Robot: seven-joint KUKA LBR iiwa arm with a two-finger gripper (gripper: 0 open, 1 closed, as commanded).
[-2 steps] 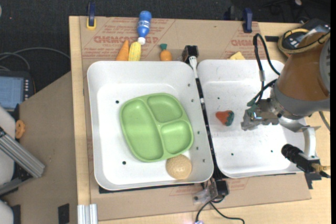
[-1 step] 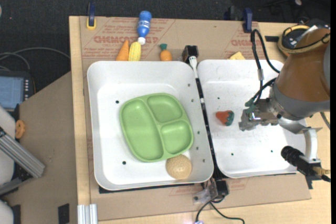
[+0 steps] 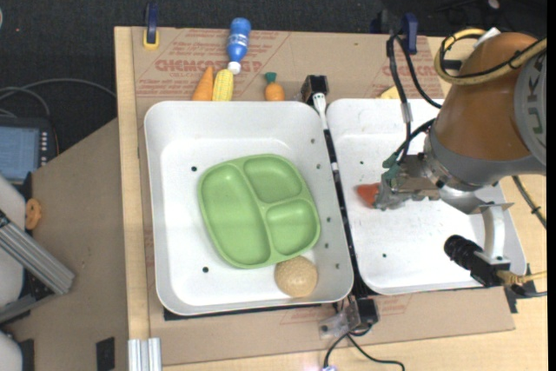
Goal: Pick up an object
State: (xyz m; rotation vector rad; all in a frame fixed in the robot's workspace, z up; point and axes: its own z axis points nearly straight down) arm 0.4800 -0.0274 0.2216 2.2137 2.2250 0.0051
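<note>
One cardboard sheet (image 3: 287,52) reads "CHEMCAST"; pincer (image 3: 388,194) state by the red object (image 3: 368,194) unclear.

Place: a robotics lab, my test bench.
Bench: a cardboard sheet (image 3: 261,43) printed in red, clamped at its far edge by a blue clamp (image 3: 152,23) far to the left of my gripper (image 3: 388,187).
Bins: two shallow white bins; I hang over the right bin (image 3: 417,269), with the left bin (image 3: 174,187) beside it.
Props: a green divided toy plate (image 3: 259,208) left of me, toy corn (image 3: 223,84) and a toy carrot (image 3: 274,89) beyond the bins.
Wiring: black cables (image 3: 404,69) just behind me, loose cables (image 3: 52,91) on dark carpet far left.
Hardware: aluminium framing (image 3: 35,261) at the far left.
</note>
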